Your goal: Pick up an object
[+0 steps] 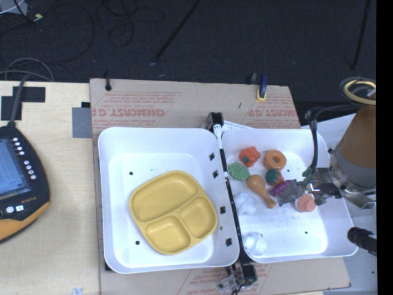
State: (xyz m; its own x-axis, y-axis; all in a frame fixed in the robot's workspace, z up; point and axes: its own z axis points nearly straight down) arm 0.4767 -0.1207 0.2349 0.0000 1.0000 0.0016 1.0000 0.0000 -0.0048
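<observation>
The right bin (319,241) holds several toy foods. A red tomato (249,157), a donut (274,160) and a green piece (238,171) lie toward its back left. A tan drumstick (261,190) lies slantwise in the middle, with a small red and green item (273,177) beside it. Purple grapes (284,190) and a pink piece (306,203) lie at the middle right. My gripper (307,189) is low in the bin, right over the grapes and the pink piece, with the arm (357,146) reaching in from the right.
The left bin (116,165) holds a yellow divided plate (173,211). Two white crumpled items (247,205) (255,244) lie along the right bin's left side. A teach pendant (18,177) lies on the bench at far left. Clips stand on the wall between the bins (221,183).
</observation>
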